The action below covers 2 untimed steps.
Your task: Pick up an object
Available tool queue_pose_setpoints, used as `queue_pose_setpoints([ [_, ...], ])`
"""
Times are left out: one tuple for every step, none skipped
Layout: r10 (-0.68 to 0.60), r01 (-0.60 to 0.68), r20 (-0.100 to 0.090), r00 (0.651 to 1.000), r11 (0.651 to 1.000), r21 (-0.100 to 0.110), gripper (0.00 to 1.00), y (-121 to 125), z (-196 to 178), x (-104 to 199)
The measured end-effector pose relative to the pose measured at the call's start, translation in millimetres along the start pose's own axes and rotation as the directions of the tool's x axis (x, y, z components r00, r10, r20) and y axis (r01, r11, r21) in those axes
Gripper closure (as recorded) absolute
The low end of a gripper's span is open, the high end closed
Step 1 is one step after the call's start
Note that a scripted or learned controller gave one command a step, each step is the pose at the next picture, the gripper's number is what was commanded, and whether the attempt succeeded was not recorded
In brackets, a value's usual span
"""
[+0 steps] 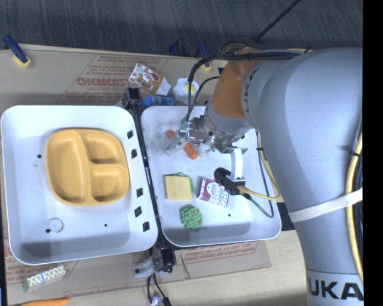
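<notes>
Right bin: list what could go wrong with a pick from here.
The hand sits low in the white right bin over a small orange piece, so it may pinch air or knock the piece away. The yellow square block, pink carton and green knobbly ball lie close together; a sweep could scatter them.

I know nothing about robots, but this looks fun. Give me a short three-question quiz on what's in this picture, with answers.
1. True or false: the yellow divided tray lies in the right bin.
2. Which item in the right bin lies nearest the bottom edge of the picture?
A. yellow square block
B. green ball
C. small pink carton
3. Fill in: the end effector hangs over the ____ bin, close to a small orange piece.

Key
1. False; it lies in the left bin.
2. B
3. right
</notes>
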State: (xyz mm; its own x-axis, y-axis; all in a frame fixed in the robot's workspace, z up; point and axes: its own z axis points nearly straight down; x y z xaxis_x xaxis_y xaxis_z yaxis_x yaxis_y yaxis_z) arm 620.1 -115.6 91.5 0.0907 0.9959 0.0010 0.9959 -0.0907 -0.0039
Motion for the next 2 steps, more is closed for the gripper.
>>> queue_pose_setpoints([
  [-0.004, 0.004, -0.001, 1.000, 1.000, 0.002, 1.00, 0.1, -10.2, 0.0],
  [-0.074, 0.074, 0.001, 0.997, 0.997, -0.003, 1.00, -4.3, -135.6, 6.7],
])
